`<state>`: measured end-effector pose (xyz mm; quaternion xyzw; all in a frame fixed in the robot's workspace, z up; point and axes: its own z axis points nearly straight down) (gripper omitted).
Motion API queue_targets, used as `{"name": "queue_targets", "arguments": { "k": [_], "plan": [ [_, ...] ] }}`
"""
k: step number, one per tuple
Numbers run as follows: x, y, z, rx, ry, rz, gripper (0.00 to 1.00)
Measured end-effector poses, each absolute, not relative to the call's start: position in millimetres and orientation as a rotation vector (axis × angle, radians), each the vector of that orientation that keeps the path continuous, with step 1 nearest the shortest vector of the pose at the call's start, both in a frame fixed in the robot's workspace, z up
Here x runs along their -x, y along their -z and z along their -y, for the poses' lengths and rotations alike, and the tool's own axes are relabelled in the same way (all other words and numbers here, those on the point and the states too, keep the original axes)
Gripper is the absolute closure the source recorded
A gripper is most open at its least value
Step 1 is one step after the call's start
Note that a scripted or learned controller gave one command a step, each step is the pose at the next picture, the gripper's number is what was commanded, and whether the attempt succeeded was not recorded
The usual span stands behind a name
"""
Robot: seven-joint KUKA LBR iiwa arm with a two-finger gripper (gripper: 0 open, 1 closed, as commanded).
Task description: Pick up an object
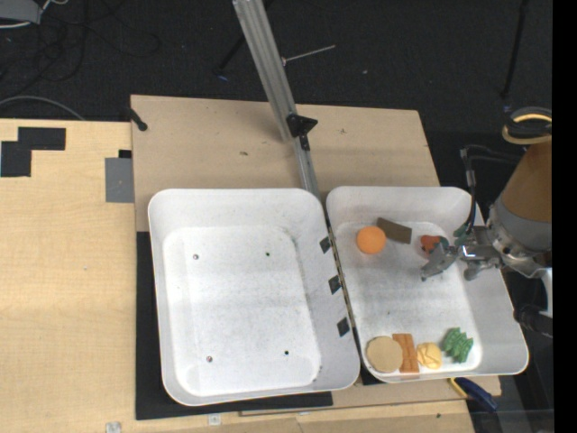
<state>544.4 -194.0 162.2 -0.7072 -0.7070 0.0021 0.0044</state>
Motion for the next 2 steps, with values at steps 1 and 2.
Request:
{"name": "queue_targets", "arguments": {
  "k": [1,2],
  "plan": [
    [-547.8,-117,190,2.219,-0.005,2.214,0.00],
    [-548.0,-130,192,2.227,-0.003,2.211,1.00]
  ]
}}
